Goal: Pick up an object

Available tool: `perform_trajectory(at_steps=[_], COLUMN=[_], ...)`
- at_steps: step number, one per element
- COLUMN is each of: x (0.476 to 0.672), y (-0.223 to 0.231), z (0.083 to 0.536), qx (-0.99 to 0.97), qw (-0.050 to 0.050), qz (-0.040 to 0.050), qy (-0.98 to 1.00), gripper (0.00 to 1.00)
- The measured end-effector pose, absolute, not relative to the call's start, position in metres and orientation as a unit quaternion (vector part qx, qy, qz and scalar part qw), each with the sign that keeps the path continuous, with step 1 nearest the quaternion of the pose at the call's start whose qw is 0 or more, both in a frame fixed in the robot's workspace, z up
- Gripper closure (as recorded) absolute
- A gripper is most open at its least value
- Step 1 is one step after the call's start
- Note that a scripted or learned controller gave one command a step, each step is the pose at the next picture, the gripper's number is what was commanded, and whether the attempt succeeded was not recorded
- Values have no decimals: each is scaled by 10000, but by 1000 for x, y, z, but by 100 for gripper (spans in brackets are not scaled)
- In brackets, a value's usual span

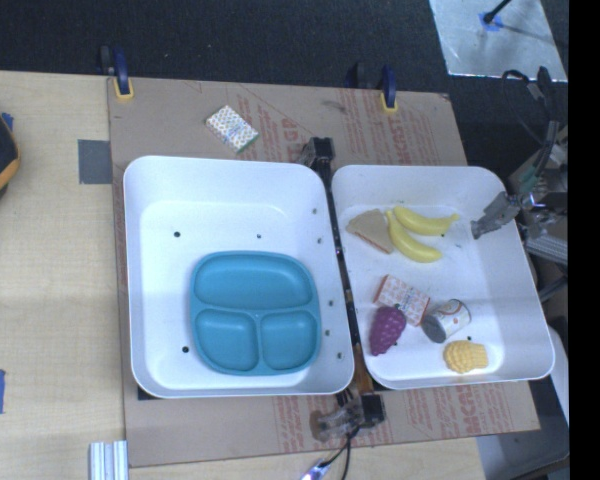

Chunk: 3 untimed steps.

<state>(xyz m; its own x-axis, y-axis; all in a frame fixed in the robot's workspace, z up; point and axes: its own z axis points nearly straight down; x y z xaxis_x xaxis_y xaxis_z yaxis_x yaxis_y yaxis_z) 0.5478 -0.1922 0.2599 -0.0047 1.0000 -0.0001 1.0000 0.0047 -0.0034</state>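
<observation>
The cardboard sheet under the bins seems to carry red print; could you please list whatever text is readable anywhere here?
Nothing is readable.
Cardboard sheet: faint red print, too blurred to read.
Small box in the right bin: patterned, no legible letters.
Can: label too small to read.

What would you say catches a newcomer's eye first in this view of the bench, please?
Most likely the blue divided tray lying alone in the left bin. Next comes the cluster of toy food in the right bin: yellow bananas near the top, a purple bunch of grapes and a yellow corn cob at the bottom. The gripper sits at that bin's upper right edge.
</observation>
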Motion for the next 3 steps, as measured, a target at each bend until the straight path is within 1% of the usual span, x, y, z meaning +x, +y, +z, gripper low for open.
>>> perform_trajectory(at_steps=[1,2,3], x=[616,653,590], y=[-170,-131,-115], z=[190,97,97], qx=[-7051,-7055,-7061], qw=[8,-28,-49], qz=[17,-12,-23], qy=[-7091,-7087,-7081], gripper=[0,0,0])
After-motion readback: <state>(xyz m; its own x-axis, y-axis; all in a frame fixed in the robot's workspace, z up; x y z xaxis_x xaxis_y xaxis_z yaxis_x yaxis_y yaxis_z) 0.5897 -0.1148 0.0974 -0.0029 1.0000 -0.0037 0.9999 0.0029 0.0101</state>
